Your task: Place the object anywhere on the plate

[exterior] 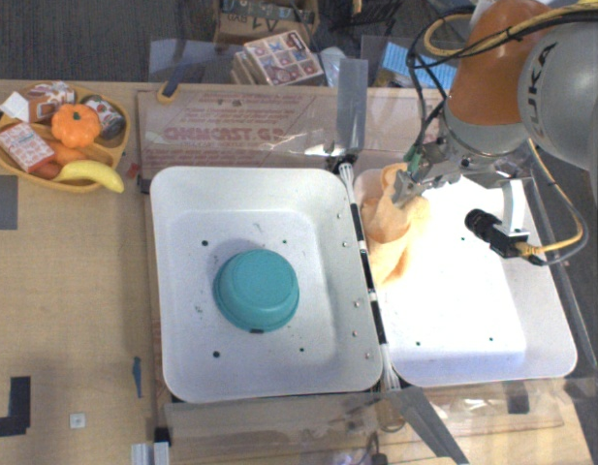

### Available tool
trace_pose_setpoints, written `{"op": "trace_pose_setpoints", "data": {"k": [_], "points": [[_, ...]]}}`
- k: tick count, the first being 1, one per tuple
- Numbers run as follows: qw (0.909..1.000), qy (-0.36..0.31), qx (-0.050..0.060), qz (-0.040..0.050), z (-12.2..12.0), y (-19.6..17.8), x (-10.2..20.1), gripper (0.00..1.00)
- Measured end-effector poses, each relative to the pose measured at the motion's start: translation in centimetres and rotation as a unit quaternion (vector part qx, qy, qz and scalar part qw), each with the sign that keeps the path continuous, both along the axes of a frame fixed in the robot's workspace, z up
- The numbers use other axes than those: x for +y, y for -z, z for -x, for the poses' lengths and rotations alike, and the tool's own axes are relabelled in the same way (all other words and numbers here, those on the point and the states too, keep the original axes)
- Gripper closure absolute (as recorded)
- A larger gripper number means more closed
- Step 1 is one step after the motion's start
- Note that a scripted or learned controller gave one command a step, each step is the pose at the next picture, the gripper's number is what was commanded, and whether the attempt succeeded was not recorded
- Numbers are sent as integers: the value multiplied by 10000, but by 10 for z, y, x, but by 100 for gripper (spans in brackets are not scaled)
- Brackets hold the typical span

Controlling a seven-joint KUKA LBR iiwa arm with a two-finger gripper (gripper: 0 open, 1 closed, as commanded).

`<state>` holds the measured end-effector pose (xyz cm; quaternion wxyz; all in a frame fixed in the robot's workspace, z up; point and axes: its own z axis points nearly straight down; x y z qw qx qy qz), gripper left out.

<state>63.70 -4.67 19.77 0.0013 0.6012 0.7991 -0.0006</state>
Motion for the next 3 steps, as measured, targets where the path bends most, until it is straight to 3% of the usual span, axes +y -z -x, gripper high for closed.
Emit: {"op": "trace_pose_setpoints", "data": {"k": [1, 2, 3], "points": [[10000, -6, -9, -6, -1, -27, 0, 100], [9801, -1986, 6, -9, 21, -37, 41, 100], [9218, -3877, 1, -8, 53, -42, 78, 100]]}}
